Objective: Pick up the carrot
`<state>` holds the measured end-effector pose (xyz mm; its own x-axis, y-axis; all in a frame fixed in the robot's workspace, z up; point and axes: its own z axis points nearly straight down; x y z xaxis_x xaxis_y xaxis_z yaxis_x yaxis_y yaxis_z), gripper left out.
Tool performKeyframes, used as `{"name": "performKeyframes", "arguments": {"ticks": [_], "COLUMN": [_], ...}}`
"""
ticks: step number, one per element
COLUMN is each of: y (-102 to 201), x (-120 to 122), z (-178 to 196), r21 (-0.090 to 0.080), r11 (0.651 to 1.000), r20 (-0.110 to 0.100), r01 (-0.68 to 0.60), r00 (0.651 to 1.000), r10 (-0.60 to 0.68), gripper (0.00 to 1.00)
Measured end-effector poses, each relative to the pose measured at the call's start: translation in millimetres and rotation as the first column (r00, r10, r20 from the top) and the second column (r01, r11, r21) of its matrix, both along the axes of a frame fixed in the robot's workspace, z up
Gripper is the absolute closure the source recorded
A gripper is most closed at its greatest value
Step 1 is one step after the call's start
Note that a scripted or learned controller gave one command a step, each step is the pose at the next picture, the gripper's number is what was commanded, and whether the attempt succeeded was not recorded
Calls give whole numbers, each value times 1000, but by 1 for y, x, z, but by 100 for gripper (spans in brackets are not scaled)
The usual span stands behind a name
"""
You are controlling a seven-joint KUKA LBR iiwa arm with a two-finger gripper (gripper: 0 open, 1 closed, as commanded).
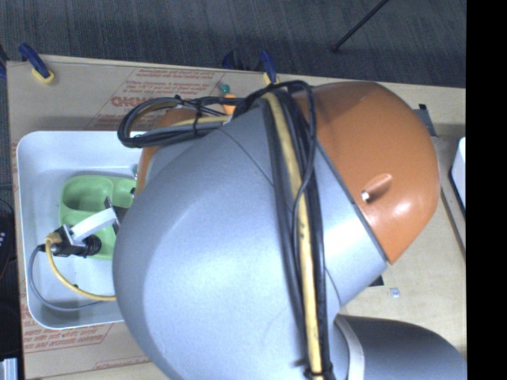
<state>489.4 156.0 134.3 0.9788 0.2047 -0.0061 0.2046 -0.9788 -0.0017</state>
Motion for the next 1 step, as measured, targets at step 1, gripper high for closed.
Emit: {"name": "performKeyframes", "arguments": {"ticks": [1], "y": [0], "x": [0], "z": [0], "r21": [0], "r11": [1000], "r20": [0], "r01": [0], "r00": [1000], "r10": [0], "gripper": [0]}}
